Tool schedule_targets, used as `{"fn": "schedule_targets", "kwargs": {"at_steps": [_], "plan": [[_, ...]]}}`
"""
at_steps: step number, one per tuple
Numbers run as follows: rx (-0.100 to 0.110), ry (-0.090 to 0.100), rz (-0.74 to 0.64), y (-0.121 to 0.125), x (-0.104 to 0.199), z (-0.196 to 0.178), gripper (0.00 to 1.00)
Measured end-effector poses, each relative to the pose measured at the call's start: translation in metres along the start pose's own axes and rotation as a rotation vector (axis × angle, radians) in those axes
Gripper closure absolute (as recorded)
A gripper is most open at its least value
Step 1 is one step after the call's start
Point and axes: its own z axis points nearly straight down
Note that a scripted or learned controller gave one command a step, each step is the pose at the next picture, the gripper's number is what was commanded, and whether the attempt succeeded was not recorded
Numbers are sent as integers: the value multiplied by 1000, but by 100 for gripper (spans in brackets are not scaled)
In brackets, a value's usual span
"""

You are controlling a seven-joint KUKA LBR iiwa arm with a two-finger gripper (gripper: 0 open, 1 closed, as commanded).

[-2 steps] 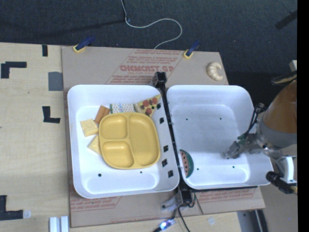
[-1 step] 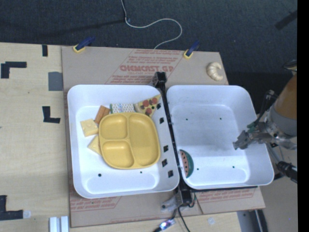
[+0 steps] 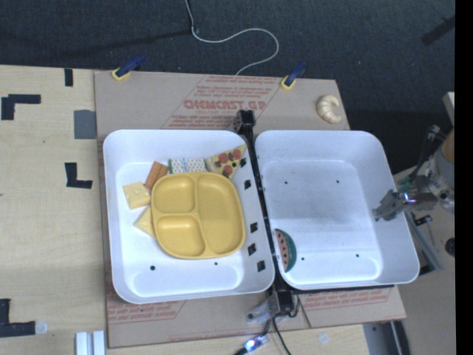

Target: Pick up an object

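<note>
Two shallow white bins are seen side by side on the surface (image 3: pixel 44 198), which is covered under them by a cardboard sheet (image 3: pixel 222 98). The left bin (image 3: pixel 122 272) holds a yellow divided plate (image 3: pixel 198 214) lying flat near its middle. Several small flat pieces are tucked against and partly under the plate: a pale square cracker-like piece (image 3: pixel 136 195) at the plate's left edge, a brown strip (image 3: pixel 156 173) just above it, a patterned piece (image 3: pixel 186 166) along the plate's far edge, and a pizza-slice toy (image 3: pixel 229 160) toward the bin's far right corner.

In the right bin (image 3: pixel 369 154) a watermelon-slice toy (image 3: pixel 284 248) is seen lying against the near left wall, close to the divider between the bins.

The hand (image 3: pixel 390 204) is found at the right rim of the right bin, well apart from every object. Its state cannot be told, the tip being small and blurred. Nothing appears to be carried by it.

A small beige shell-like object (image 3: pixel 330 109) rests on the surface beyond the right bin's far edge.
</note>
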Motion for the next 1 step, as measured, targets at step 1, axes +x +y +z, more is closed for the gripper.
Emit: {"fn": "schedule_targets", "kwargs": {"at_steps": [1], "plan": [[2,2,-1,1,0,-12,100]]}}
